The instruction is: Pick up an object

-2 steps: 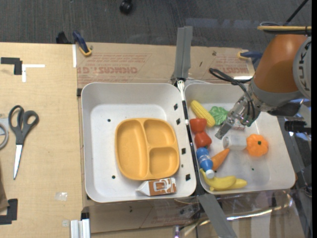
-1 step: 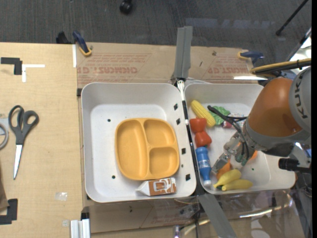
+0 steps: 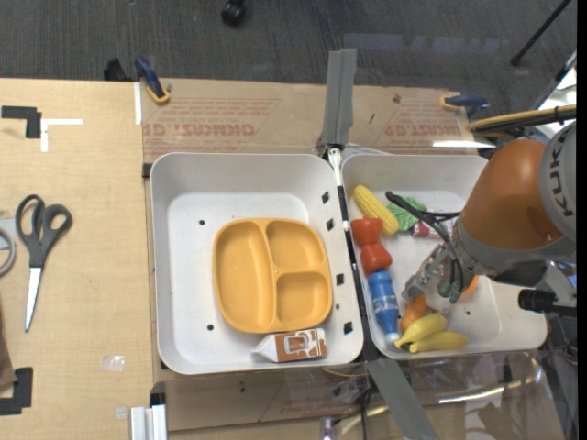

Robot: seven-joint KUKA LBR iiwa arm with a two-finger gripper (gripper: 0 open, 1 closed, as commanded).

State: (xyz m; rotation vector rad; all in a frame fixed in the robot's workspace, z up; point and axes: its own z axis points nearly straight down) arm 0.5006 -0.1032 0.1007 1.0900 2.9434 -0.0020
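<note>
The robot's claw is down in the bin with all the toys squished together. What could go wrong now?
1. The gripper sits low among crowded toys, so it might bump the banana or the blue bottle aside instead of grabbing one.
2. The toys lie tight against each other near the right bin wall, so it could pinch two at once, or slip off and come up with nothing.

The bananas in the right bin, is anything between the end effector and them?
Nothing visible blocks them. The end effector hangs just above the bananas, with an orange item close beside the path and a blue bottle to the left.
</note>
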